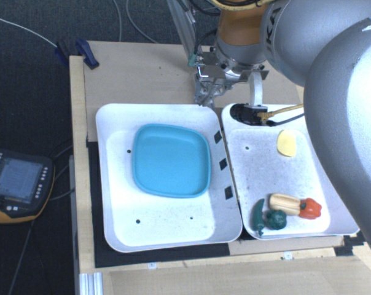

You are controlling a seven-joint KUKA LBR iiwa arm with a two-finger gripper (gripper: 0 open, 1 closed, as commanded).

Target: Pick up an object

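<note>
You are looking at an arm (pixel 333 72) that is showing broad, smooth grey shells, rounded and catching soft highlights. Directly above the pincer (pixel 205 96), a glossy orange band (pixel 247 17) is circling the wrist. A dark cable (pixel 234 7) with a yellowish streak is curving across that band, farther from the pincer. A dark marking (pixel 273 26) is showing on the grey shell beside the band. The pincer itself is gleaming in bare silvery metal under a grey collar (pixel 238 51).

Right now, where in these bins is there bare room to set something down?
Right bin: the middle, between yellow disc and toy vegetables. Left bin: the strip on the blue plate's near side. Crowded: right bin's near edge.
</note>
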